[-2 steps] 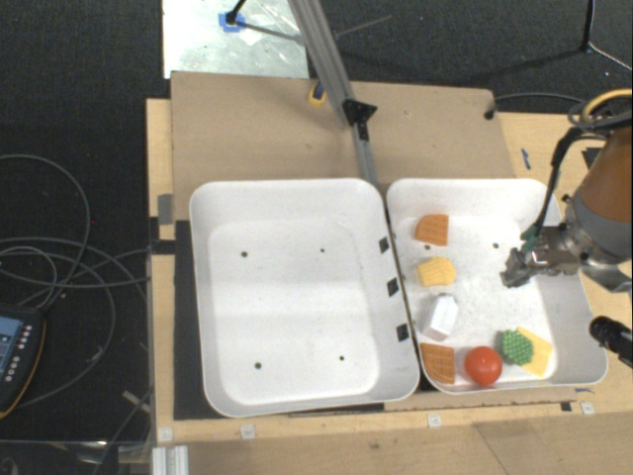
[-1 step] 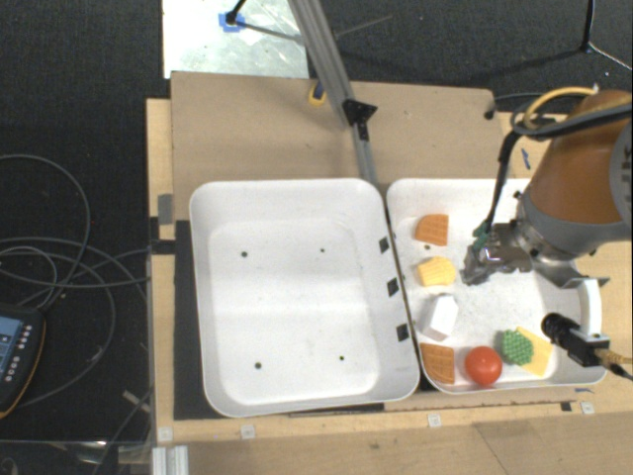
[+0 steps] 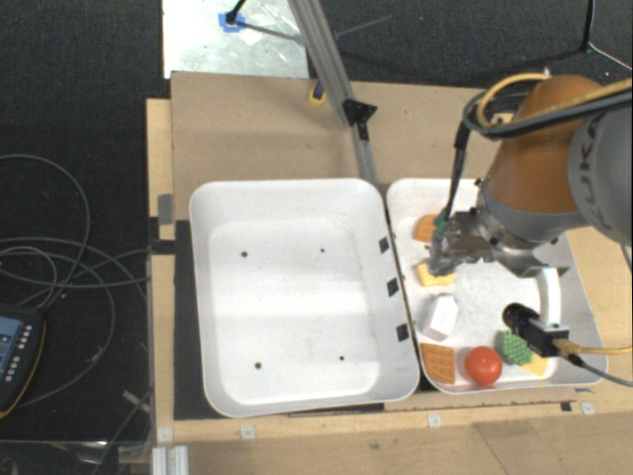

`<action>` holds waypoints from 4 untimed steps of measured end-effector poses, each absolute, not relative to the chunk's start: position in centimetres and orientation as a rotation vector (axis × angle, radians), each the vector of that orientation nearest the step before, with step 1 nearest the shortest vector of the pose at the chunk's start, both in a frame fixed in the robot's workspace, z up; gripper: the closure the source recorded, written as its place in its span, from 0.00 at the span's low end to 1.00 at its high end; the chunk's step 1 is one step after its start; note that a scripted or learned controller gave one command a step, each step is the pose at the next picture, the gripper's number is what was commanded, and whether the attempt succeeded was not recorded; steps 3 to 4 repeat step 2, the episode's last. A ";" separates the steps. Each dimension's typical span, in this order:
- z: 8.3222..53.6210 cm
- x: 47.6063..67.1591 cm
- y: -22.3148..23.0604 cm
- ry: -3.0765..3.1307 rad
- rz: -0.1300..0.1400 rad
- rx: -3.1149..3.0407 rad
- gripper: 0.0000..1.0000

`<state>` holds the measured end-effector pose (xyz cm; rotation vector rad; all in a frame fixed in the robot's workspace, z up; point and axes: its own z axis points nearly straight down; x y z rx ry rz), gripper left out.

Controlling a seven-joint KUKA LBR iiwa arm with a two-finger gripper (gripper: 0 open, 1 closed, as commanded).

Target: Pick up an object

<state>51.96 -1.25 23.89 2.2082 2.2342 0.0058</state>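
My gripper [image 3: 442,257] reaches down into the right bin [image 3: 407,198] near its left side. Its dark fingers stand right over a yellow block [image 3: 436,277], and an orange piece [image 3: 425,229] lies just behind them. Whether anything sits between the fingers is hidden by the wrist. Nearer the front lie a white block [image 3: 440,316], a waffle-patterned orange piece [image 3: 438,361], a red ball [image 3: 483,365] and a green piece [image 3: 514,347] on a yellow one [image 3: 535,366].
The left bin [image 3: 287,295] sits beside the right one, joined by black clips [image 3: 393,286]. A grey tripod pole [image 3: 331,62] slants over the bench behind the bins. Cables lie on the floor at left.
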 end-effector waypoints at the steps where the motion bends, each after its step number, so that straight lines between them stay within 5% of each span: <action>1: 22.8 53.1 3.7 2.233 0.004 2.210 1.00; 2: 23.3 53.2 9.6 2.236 0.005 2.208 1.00; 4: 23.3 53.2 9.6 2.236 0.005 2.208 1.00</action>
